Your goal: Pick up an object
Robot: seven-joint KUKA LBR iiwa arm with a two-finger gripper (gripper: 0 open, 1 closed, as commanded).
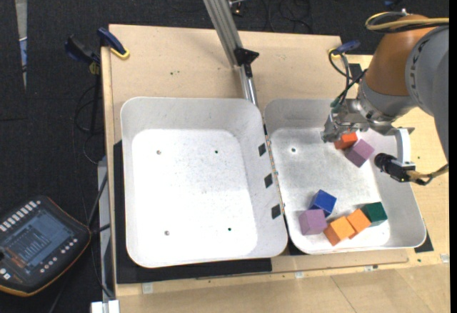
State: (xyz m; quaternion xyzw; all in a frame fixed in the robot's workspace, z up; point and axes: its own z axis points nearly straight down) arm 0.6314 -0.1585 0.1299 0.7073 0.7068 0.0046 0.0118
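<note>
Left bin (143,161) bare white. Right bin (300,161): blue block (324,201), purple block (312,221), orange block (341,227), green block (374,214) clustered near front. Farther back, claw (341,134) low over small orange block (348,138), lilac block (359,153) touching; grip state cannot tell.

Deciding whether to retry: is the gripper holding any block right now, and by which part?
Cannot be told. The gripper sits over the right bin with a small orange block and a purple block right at its tip, but the grip itself is hidden.
</note>
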